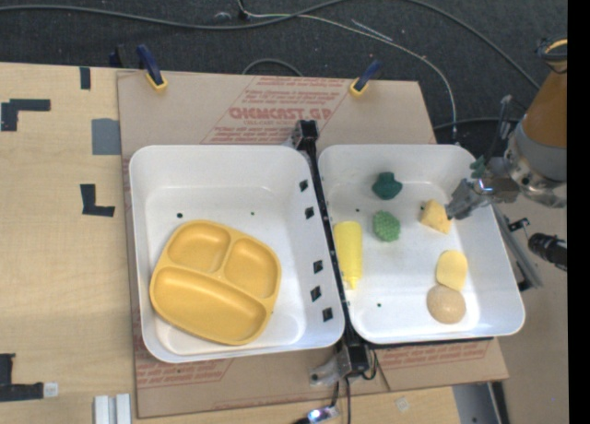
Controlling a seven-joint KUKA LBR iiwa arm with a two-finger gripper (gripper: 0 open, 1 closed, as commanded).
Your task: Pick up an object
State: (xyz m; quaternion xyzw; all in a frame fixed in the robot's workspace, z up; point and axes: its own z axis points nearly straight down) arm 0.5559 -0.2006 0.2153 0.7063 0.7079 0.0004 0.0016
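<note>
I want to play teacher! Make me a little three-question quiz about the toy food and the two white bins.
1. True or false: the yellow divided plate lies in the left bin.
2. Which item lies closest to the divider between the bins? A) the yellow corn cob B) the beige round piece C) the dark green pepper
3. Fill in: the robot's hand is right beside the ____ wedge in the right bin.

Key: 1 true. 2 A. 3 yellow; whether the hand actually grips it cannot be made out.
</note>
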